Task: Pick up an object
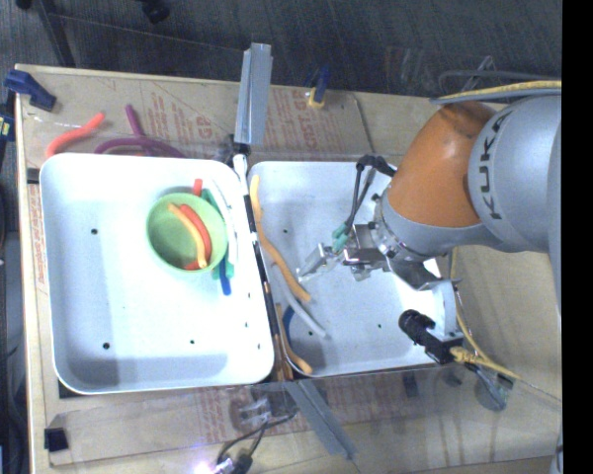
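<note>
Presently the arm (474,181) reaches in from three o'clock and hangs over the right bin (277,181), its pincer (321,262) low above the bin floor near the middle. The two thin metal fingers (311,265) appear slightly spread, pointing toward nine o'clock, and nothing is seen between them; how wide the gap is cannot be judged with confidence. Candidates within reach: a long yellow strip (282,260) lying along the nine o'clock wall of the right bin, just beside the fingertips, and a small dark-blue item (289,316) at about seven o'clock of that bin. The left bin (79,294) holds a green bowl (173,233) with red and orange pieces (193,230) inside, well apart from the pincer. Assessment: the strip is the nearest target. To grasp it well, the fingers should straddle it across its narrow width, descend until near the floor, and close away from the bin wall, which crowds one finger. Risk noted: a thin, flat object may slide out on closing.
</note>
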`<action>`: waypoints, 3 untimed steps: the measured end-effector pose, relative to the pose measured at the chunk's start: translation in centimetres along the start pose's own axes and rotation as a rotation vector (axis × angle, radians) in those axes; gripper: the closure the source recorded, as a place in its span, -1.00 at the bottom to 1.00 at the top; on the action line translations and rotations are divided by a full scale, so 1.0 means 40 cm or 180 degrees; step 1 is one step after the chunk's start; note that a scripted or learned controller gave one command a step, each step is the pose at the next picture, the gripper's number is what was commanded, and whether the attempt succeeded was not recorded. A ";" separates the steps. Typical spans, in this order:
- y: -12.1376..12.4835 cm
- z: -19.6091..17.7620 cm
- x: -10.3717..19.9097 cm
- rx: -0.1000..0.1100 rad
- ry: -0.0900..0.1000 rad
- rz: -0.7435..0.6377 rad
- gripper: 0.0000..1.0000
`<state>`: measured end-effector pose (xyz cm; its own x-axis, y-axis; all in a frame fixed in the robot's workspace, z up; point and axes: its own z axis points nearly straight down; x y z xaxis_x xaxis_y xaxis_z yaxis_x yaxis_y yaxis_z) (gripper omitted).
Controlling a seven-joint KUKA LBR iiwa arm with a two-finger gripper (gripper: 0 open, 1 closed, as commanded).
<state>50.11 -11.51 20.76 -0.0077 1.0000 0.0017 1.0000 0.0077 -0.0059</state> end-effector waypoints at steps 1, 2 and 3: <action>0.075 0.256 0.025 -0.0033 -0.0060 0.0206 -1.00; 0.074 0.236 0.042 -0.0004 -0.0027 0.0169 1.00; 0.074 0.232 0.027 -0.0015 -0.0053 0.0191 -1.00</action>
<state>53.03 -10.38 11.46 0.0524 0.9985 -0.0151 0.9986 -0.0524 -0.0008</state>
